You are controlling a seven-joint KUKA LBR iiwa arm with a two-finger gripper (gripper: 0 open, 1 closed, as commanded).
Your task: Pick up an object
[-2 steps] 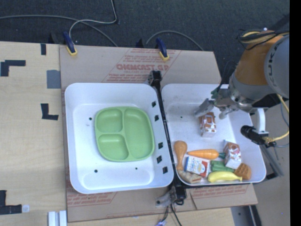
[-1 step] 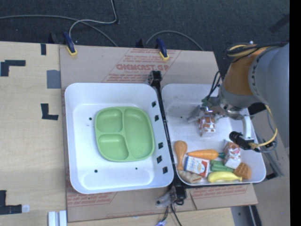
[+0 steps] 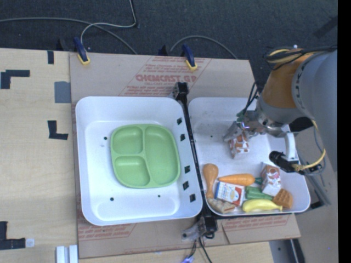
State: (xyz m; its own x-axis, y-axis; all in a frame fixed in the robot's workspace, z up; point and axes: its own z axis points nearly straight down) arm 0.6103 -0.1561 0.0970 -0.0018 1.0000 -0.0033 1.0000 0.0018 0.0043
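Front of right bin [image 3: 307, 193]: banana [image 3: 261, 205], carrot [image 3: 237, 179], small cartons and other toy food heaped together.
Left bin [image 3: 88, 147]: green divided plate [image 3: 145, 155] lying flat.
Gripper [image 3: 239, 137]: lowered over a small orange-and-white packet [image 3: 239, 144] mid-bin; fingers seem closed around it, though blurred.
Arm [image 3: 285, 86]: reaching in from the right.

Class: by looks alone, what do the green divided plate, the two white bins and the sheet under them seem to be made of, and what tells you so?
Green divided plate: probably moulded plastic, matte; even colour, rounded compartment ridges.
White bins: apparently smooth plastic, slightly glossy; soft sheen along rounded rims.
Sheet under them: looks like cardboard; flat brown surface with red printed lettering, clipped at the far edge.
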